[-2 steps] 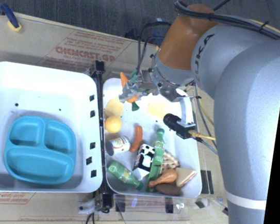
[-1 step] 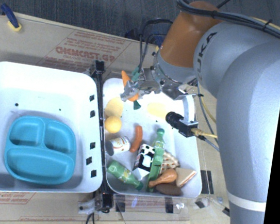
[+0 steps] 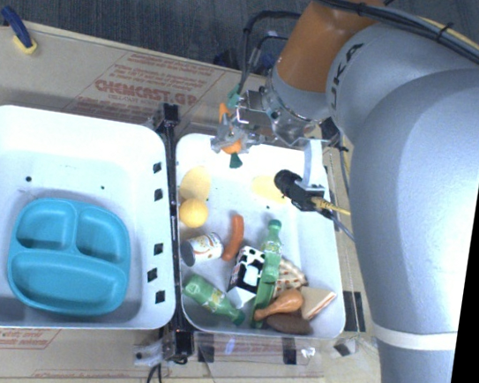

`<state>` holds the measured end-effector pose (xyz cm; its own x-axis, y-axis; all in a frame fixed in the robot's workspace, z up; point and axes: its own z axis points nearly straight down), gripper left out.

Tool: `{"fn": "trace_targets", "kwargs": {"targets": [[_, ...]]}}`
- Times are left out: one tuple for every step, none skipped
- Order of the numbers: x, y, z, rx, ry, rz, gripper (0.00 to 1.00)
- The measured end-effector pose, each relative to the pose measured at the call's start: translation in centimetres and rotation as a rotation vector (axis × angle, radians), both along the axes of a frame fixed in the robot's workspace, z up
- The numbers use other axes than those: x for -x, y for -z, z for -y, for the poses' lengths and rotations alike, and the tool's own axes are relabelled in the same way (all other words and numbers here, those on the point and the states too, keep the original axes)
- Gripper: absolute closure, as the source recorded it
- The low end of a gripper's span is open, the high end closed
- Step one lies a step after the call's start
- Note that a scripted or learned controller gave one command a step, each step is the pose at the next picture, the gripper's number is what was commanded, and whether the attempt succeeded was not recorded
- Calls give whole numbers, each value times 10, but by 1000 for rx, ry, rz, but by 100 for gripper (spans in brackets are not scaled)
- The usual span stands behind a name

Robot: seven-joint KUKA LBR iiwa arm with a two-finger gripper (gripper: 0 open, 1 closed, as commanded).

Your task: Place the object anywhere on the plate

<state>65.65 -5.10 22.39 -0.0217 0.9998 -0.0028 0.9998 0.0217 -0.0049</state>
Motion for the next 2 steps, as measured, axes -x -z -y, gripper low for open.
{"fn": "trace_targets", "kwargs": {"targets": [[0,-10,0,2,-10,-4,100],[-1,-20,-1,5,-19,-7,100]]}}
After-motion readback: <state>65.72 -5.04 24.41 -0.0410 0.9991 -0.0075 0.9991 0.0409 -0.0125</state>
